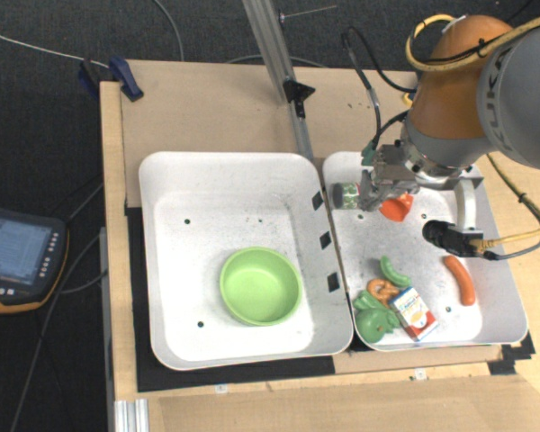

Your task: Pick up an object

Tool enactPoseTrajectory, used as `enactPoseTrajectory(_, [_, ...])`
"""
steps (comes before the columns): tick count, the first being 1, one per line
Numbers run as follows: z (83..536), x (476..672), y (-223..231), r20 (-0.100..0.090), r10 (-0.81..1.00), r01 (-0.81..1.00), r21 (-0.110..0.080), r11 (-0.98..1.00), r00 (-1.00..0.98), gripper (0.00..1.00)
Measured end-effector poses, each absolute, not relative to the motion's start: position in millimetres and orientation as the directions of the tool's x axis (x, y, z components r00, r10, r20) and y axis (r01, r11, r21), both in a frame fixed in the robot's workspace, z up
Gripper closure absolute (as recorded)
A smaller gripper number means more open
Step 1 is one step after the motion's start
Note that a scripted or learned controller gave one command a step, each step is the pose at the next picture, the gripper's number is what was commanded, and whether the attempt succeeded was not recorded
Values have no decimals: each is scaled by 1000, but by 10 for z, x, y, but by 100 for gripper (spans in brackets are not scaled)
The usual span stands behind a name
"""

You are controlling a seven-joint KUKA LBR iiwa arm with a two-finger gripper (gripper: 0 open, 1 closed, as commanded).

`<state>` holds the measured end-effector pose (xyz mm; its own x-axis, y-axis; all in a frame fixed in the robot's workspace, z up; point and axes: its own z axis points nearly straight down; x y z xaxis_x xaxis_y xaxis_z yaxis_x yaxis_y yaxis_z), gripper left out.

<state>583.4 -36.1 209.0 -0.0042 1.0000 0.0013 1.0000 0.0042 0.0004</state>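
Arm low over the far end of the right bin, toys scattered below it.

The left bin [162,187] holds a green bowl [260,285]. In the right bin [504,318], a hot dog [460,279] lies near the right wall, and at the near end a pretzel [382,289], a green leafy toy [376,318] and a small juice box [411,312] crowd together. An orange object [397,208] and a small green can [347,195] sit at the far end, just beside the gripper [374,193]. The arm reaches in from the right, wrist pointing down; whether its claw is wide or narrow cannot be told.
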Motion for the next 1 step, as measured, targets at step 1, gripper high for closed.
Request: enactPoseTrajectory(1, [2088, 5781, 123, 1, 1000, 1000, 0, 4, -4, 100])
